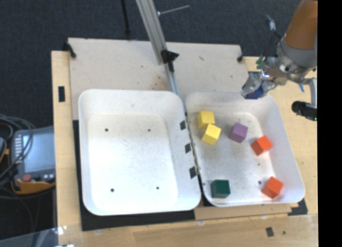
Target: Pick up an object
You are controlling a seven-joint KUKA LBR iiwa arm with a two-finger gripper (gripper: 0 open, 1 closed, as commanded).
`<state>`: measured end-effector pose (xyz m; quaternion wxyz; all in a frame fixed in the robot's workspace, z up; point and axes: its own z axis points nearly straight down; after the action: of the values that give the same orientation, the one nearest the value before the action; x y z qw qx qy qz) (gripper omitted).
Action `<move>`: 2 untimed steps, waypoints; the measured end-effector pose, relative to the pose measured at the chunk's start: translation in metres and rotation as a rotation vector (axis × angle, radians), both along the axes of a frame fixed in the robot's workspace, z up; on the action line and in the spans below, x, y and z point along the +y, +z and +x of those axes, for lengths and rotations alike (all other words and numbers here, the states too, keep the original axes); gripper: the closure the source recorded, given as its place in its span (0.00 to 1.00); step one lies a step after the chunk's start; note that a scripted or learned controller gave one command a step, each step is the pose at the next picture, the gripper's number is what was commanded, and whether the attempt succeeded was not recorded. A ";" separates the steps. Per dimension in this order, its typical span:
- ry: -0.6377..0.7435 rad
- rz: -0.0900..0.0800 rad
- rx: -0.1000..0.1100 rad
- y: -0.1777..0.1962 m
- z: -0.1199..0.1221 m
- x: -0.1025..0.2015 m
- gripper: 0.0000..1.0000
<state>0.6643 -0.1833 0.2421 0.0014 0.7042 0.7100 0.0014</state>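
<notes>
Seemingly unlabelled – yellow cubes, purple cube, no writing

I work in a robot lab. My wooden surface holds two white bins side by side, with toy blocks in the right one. A metal pole stands up behind them. A small screen box with cables sits on the dark carpet.

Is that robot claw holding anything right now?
It cannot be told. The gripper sits over the right bin's far rim, and something blue shows at its tip, too blurred to identify.
</notes>
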 end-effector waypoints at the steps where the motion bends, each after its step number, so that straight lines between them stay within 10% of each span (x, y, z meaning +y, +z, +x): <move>1: -0.001 0.001 0.004 0.002 -0.008 0.062 1.00; 2: -0.002 0.000 0.006 -0.009 -0.018 0.111 1.00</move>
<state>0.6466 -0.0723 0.2331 -0.0008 0.7051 0.7091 -0.0008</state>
